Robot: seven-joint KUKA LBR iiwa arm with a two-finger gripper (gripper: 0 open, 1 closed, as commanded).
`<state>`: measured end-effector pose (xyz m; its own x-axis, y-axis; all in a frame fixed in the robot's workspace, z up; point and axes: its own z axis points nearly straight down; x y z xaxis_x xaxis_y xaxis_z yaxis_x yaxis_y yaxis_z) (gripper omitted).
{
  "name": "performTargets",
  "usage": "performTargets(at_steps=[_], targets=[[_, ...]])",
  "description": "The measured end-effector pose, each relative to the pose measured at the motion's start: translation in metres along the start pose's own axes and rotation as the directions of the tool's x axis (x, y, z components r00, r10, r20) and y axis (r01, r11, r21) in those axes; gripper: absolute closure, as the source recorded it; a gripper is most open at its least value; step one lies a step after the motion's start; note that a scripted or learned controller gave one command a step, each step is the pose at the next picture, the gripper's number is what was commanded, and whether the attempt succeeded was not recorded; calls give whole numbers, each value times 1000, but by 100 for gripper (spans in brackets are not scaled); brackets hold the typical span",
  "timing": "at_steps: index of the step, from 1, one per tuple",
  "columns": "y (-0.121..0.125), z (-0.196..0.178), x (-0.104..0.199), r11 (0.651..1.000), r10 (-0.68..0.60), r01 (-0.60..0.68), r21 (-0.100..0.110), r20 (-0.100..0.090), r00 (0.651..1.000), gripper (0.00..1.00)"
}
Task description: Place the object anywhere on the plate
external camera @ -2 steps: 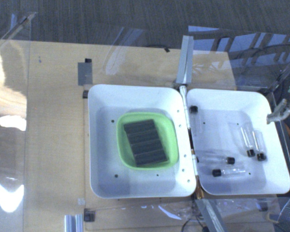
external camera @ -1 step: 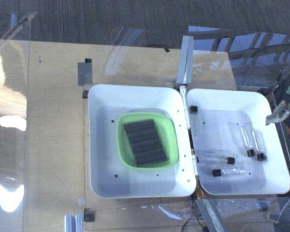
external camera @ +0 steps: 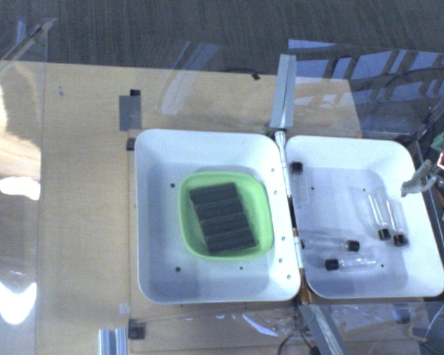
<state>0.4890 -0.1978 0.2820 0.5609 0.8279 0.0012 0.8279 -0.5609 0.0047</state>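
From my claw [external camera: 422,180] at 3 o'clock, can't tell its state, the clear plastic tubes [external camera: 379,211] lie toward 8, long axes pointing 12-to-6; green square plate [external camera: 189,198] sits far off at 9.

A lab bench: white bins [external camera: 207,146], clear capped tubes [external camera: 377,209]

Two white bins [external camera: 155,272]; one green plate [external camera: 189,198]; one dark ridged block [external camera: 222,218]; four clear black-capped tubes [external camera: 377,213].

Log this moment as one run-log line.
plate: green plate in left bin, dark ridged block on it | objects: clear tubes in right bin | gripper: right bin's right edge
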Motion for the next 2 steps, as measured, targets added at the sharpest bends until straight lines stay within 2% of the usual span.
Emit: performTargets(at_steps=[1,2], targets=[[-2,6,2,1000,30,-30,0,-1,1000,0],[-1,-11,2,993,121,-121,-2,0,993,0]])
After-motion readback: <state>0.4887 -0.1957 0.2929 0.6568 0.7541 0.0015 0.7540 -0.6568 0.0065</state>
